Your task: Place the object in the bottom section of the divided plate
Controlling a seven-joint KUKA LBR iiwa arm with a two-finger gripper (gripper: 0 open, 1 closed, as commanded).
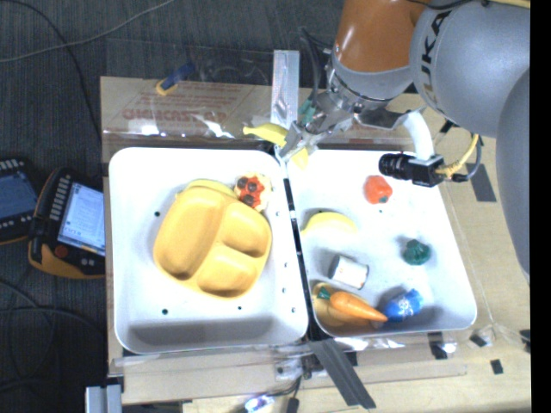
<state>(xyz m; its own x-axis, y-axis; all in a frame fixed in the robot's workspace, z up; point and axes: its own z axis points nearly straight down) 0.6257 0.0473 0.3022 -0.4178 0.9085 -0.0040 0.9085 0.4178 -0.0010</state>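
Observation:
A yellow divided plate [191, 231] lies in the left bin [138, 317], its three sections bare. A small red, orange and black toy [250, 189] rests at the plate's upper right rim. My gripper [293, 142] hangs over the far end of the wall between the two bins, beyond the plate's upper right corner. It is shut on a curved yellow object [268, 132], which sticks out to the left of the fingertips and a little below them.
The right bin [448, 231] holds a red-orange piece [377, 189], a yellow crescent [327, 222], a white and grey cylinder [349, 272], a carrot [349, 306], a blue ball [402, 304] and a green lump [417, 251]. A handheld pendant [69, 226] lies left of the bench.

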